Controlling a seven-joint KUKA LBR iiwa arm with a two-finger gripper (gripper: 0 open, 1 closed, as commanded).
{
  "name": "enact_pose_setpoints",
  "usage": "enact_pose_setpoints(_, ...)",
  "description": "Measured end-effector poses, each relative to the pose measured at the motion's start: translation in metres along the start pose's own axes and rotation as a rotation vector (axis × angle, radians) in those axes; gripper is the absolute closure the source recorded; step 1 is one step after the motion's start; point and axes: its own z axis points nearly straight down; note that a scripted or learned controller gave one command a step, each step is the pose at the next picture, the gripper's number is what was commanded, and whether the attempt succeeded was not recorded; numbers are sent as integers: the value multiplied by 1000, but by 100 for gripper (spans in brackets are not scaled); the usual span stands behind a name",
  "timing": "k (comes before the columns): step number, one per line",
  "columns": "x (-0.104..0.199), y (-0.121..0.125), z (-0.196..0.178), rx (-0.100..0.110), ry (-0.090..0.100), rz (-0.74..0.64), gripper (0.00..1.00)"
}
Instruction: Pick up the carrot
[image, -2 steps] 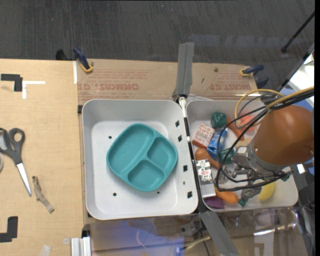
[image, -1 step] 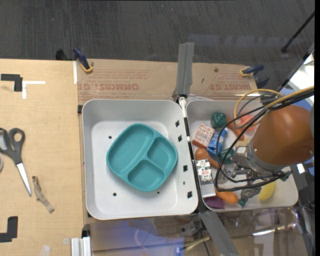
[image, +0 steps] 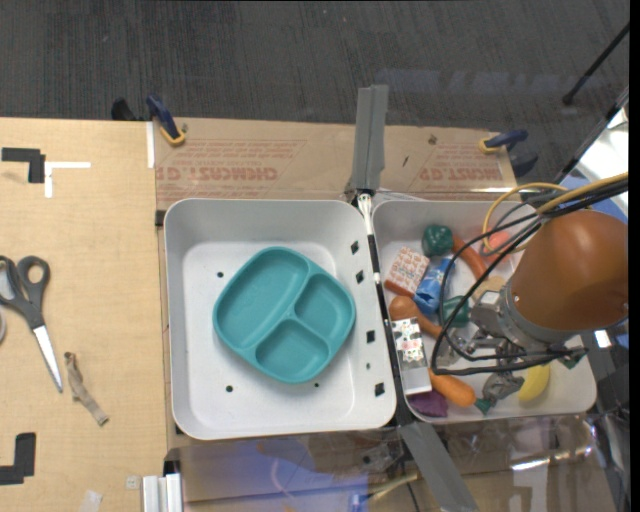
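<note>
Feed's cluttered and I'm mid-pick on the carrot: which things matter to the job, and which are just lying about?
Job:
carrot, near front of right bin
gripper, over that bin

Lying about:
divided teal plate in left bin
banana
blue bottle
scissors on the bench

The right bin (image: 590, 398) is crowded: the carrot (image: 452, 387) at its near edge is hemmed by a purple piece (image: 430, 404) just left, a banana (image: 537, 383) to the right, and looping cables (image: 470, 300) overhead. Open room is offered around the teal plate (image: 285, 315) in the left bin (image: 190, 330).
</note>
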Motion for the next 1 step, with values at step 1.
enact_pose_setpoints(1,-7,4,0,0,5,-18,0)
